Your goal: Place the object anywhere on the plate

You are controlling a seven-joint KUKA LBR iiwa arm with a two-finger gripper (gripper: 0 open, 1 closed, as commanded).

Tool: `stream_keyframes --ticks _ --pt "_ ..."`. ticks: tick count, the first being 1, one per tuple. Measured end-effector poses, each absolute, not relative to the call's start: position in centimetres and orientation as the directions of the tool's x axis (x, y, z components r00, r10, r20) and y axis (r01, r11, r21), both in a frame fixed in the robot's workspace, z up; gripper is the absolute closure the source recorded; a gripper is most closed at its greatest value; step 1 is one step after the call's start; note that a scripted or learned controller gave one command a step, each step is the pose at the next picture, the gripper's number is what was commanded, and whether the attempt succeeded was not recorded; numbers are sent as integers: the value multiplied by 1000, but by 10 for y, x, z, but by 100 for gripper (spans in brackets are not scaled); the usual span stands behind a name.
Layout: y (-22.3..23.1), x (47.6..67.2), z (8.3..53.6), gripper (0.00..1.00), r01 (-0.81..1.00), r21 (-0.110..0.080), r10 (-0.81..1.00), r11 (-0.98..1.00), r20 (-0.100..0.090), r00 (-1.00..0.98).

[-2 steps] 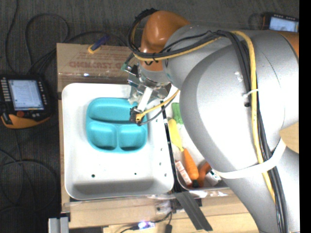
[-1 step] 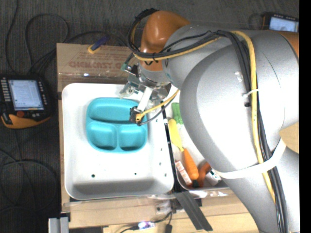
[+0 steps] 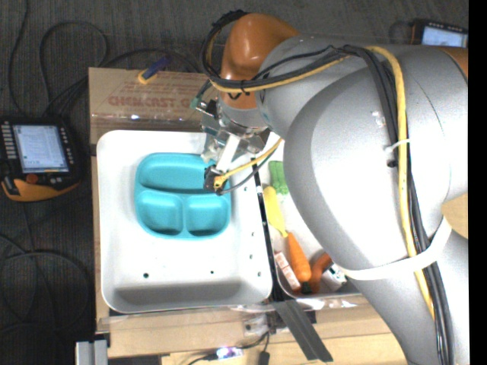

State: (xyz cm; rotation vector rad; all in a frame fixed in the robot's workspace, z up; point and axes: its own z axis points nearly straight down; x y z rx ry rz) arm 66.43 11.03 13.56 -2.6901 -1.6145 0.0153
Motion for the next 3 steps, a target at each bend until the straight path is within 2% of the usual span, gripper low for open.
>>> stream_keyframes --ticks 1,2,3 --pt "170 626 134 100 929 -4 930 -369 -4 369" --pt "170 625 141 100 929 -9 929 -369 -6 369" --pt "170 625 141 0 929 -9 929 -370 -6 370"
